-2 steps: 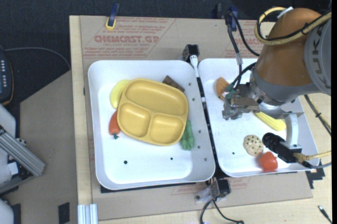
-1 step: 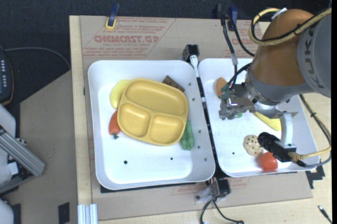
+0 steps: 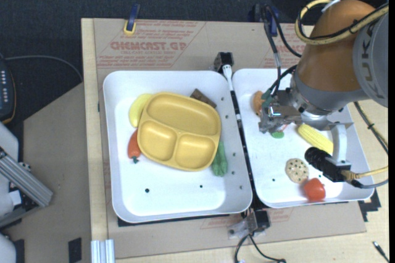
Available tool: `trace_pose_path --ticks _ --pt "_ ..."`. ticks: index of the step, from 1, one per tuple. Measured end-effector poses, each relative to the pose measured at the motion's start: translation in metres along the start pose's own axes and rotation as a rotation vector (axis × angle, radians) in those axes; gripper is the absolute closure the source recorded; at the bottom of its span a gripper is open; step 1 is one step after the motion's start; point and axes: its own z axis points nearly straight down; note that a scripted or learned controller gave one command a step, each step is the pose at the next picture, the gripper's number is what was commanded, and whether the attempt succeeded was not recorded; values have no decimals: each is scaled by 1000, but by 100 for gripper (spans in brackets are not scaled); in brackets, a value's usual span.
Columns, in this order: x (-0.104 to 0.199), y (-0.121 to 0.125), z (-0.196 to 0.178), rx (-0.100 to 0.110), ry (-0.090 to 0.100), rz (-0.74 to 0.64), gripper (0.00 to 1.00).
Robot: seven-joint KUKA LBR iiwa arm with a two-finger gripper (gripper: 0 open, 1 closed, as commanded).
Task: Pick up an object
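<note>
My gripper [image 3: 273,121] hangs low over the upper left part of the right bin [image 3: 271,191]. A small green thing [image 3: 278,134] peeks out just beneath it, and I cannot tell whether the two touch. An orange piece [image 3: 257,101] lies to the gripper's left, near the bin's wall. A yellow corn cob [image 3: 315,137] lies to the gripper's right, partly under the arm. Nearer the front sit a speckled cookie [image 3: 297,170] and a red tomato [image 3: 315,189].
The left bin [image 3: 176,203] holds a yellow divided plate [image 3: 179,131], tipped over other things. Around it show a yellow piece [image 3: 137,108], a red-orange pepper [image 3: 133,147], a green leafy piece [image 3: 220,160] and a brown bit [image 3: 202,97].
</note>
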Motion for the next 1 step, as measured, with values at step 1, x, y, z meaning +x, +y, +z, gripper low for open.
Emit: trace_pose_path --ticks 1 --pt "-7 -1 2 3 0 2 100"
